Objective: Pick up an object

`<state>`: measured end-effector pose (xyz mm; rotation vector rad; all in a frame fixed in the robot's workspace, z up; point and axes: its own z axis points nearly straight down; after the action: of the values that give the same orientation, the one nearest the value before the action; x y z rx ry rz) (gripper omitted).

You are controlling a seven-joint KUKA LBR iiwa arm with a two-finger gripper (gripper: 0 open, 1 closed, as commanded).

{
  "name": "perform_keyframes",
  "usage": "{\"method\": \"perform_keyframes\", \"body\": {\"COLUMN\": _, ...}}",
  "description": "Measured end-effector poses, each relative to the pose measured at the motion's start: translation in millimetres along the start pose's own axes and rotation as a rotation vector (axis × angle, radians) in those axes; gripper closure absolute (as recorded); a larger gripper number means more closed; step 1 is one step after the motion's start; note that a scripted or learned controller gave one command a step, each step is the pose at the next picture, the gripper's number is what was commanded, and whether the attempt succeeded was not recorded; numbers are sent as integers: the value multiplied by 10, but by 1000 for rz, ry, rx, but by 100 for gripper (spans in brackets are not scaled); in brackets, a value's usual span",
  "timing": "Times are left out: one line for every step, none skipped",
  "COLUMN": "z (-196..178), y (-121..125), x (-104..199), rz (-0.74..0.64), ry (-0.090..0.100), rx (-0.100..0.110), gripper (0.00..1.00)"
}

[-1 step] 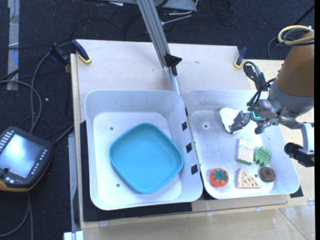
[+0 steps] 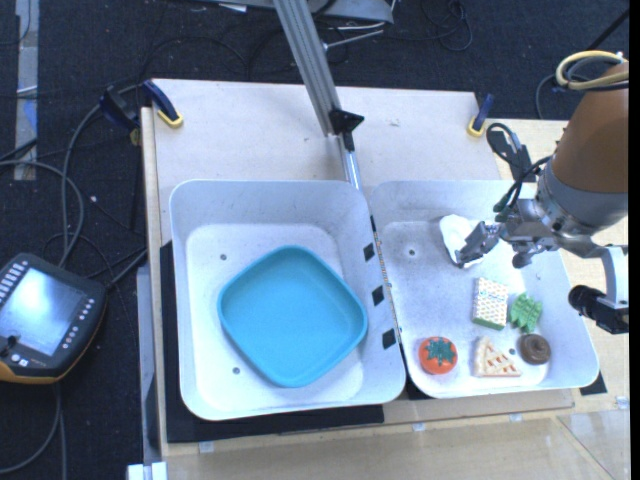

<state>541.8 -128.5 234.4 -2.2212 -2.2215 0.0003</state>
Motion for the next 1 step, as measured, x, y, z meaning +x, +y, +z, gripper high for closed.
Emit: {"method": "perform_keyframes", "body": {"z": 436, "y": 26, "x": 44, "rz": 0, "ry": 1, "rx": 4, "gripper": 0}}
